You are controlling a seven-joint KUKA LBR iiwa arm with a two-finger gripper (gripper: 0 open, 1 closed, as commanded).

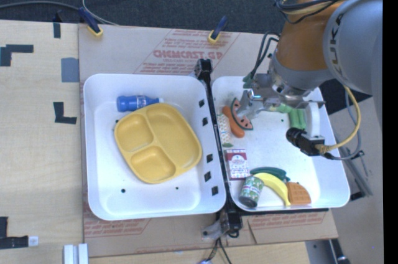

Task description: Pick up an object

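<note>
Camera view from above: we are looking down at the arm leaning in from the right, and its gripper [247,102] is hovering over the right bin [336,185], close above an orange-red toy slice [237,121] near the divider. Whether it has hold of anything, we cannot tell from this angle. We are judging that slice the likely target: light, stiff plastic, probably a bit slick, so pinching across its narrow width looks safest. Further down the same bin we are seeing a small red box [237,164], a green can [251,190] and a banana [275,185]. Over in the left bin [99,150], a yellow tray [158,141] and a blue bottle [135,103] are lying.
</note>
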